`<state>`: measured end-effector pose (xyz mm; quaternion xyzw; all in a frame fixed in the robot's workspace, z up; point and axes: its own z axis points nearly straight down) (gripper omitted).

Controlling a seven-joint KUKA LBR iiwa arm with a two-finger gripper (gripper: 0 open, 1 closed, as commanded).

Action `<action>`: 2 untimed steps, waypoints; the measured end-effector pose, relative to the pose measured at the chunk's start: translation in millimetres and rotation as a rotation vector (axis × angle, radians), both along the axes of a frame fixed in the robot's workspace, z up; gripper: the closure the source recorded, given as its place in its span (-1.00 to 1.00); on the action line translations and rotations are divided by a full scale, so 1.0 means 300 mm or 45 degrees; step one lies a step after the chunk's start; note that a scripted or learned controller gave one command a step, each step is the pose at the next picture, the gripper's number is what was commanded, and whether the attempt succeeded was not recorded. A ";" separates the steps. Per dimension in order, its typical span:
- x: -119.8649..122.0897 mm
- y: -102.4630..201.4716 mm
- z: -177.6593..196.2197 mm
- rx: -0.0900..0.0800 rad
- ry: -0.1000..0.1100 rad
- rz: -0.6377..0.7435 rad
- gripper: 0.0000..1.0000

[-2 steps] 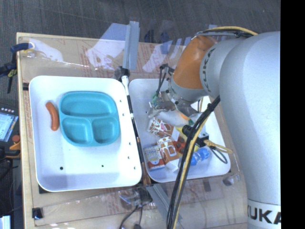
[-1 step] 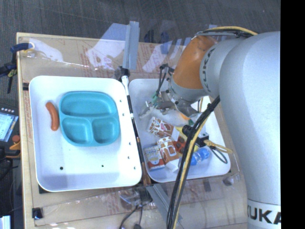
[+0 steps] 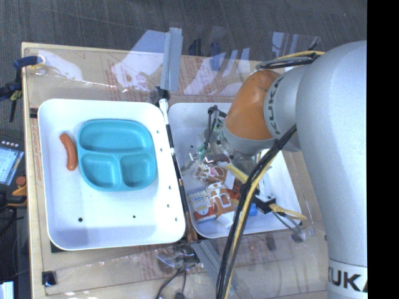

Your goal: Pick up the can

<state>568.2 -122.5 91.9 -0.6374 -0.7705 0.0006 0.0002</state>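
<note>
In the right bin (image 3: 187, 120) lies a red-and-white labelled object (image 3: 211, 204) near the front wall; it looks like the can on its side, partly crossed by a yellow cable. My gripper (image 3: 209, 154) reaches down into the middle of this bin, just behind that object, among small cluttered items. The orange wrist band (image 3: 249, 108) and the grey arm cover most of the gripper and the right half of the bin.
The left bin (image 3: 56, 217) holds a blue divided plate (image 3: 117, 152) and an orange-red sausage (image 3: 68, 151) to its left. Small packets (image 3: 209, 171) lie under the gripper. Yellow and black cables (image 3: 249, 192) hang across the right bin's front.
</note>
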 end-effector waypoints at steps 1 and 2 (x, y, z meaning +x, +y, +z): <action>-0.002 -0.001 0.029 0.000 0.004 0.004 1.00; -0.002 -0.002 0.029 0.000 0.004 0.004 -1.00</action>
